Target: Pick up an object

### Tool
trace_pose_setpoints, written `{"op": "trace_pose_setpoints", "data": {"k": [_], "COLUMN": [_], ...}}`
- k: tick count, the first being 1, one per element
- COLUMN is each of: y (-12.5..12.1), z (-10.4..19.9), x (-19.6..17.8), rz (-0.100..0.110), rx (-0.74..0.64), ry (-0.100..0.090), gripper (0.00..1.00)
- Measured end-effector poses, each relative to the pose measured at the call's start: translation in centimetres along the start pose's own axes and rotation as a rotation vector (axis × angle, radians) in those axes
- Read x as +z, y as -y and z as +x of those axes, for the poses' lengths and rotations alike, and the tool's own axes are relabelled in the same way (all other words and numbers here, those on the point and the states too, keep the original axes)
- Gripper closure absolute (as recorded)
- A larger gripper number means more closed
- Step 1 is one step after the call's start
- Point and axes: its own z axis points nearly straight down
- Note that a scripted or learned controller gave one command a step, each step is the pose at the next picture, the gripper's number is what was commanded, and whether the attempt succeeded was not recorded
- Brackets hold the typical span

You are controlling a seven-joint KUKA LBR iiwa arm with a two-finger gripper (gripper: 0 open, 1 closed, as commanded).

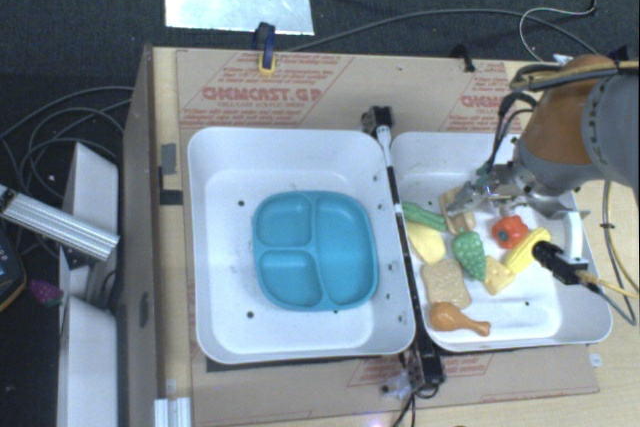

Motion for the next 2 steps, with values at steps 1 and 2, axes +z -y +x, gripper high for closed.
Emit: {"op": "trace_pose_setpoints", "data": {"k": [1,2], "y": [6.1,10.5], "z": [-0.6,-0.4], "x": [-0.1,-0.1], "rz": [-0.002,-0.006], "rx": [0.002,0.002], "ry": [0.0,0.002], "gripper": [0.0,0.0]}}
